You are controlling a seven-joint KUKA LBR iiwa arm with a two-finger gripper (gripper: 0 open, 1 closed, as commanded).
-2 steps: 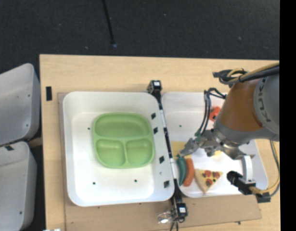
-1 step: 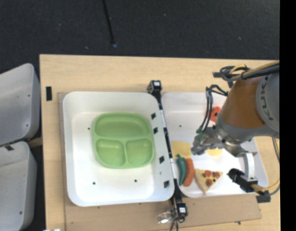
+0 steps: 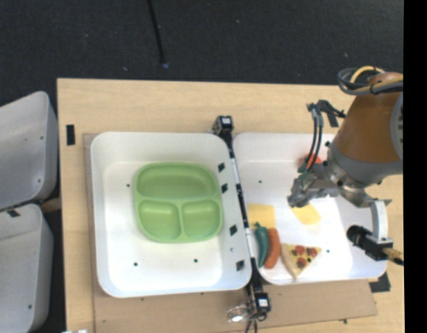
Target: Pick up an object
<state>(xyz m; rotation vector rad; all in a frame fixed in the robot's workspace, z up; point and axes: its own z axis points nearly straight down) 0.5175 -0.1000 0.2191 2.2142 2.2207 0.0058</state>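
Gripper (image 3: 301, 194) low over right bin (image 3: 269, 151), at 11 o'clock of yellow cheese piece (image 3: 307, 216); can't tell its state. Looks lined up for that piece. Pizza slice (image 3: 300, 257), carrot (image 3: 271, 247) at 6. Green tray (image 3: 177, 201) alone in left bin (image 3: 112, 255).

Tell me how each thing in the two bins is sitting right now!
green tray: flat in the left bin, nothing in its compartments.
pizza slice: flat in the right bin, topping up.
carrot and green pepper: side by side against the divider.
yellow cheese pieces: flat, apart.
tool: low over the right bin, above one cheese piece.
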